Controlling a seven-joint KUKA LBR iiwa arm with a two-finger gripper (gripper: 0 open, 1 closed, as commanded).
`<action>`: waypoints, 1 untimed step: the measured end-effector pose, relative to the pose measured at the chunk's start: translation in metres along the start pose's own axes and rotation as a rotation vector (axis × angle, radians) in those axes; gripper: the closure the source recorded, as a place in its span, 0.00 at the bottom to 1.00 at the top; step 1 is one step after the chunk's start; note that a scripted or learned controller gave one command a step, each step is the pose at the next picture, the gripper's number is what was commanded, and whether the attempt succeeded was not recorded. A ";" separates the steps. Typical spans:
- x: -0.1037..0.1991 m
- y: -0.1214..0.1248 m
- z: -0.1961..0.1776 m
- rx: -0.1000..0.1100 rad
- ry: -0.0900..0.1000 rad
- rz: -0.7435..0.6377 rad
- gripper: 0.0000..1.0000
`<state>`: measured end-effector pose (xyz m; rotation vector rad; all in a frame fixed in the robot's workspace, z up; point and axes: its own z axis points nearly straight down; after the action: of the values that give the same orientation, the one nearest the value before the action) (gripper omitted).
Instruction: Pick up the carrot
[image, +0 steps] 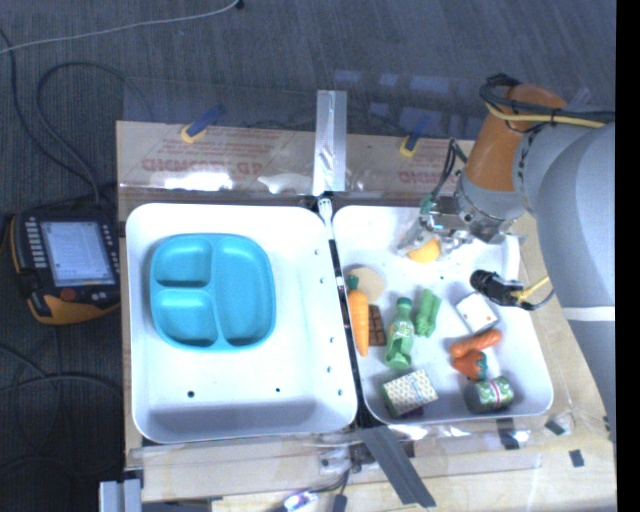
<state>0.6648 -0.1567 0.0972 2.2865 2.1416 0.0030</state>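
Hovering at the upper right, the gripper is poised over a yellow piece; finger state I cannot tell. Carrot is lying mid-frame, against the right bin's left wall.

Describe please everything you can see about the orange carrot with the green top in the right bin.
The orange toy carrot with a green leafy top looks like smooth plastic, a long cone tapering to a point. It lies flat in the right white bin, close along its left wall, green top toward the far side and tip toward the near side. A small brown block lies against its right side and a pale round piece sits by its top. The gripper is apart, near the far wall.
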 end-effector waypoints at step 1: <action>0.010 -0.041 0.004 -0.010 0.003 0.197 1.00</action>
<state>0.6247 -0.1441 0.0932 2.4818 1.9041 0.0182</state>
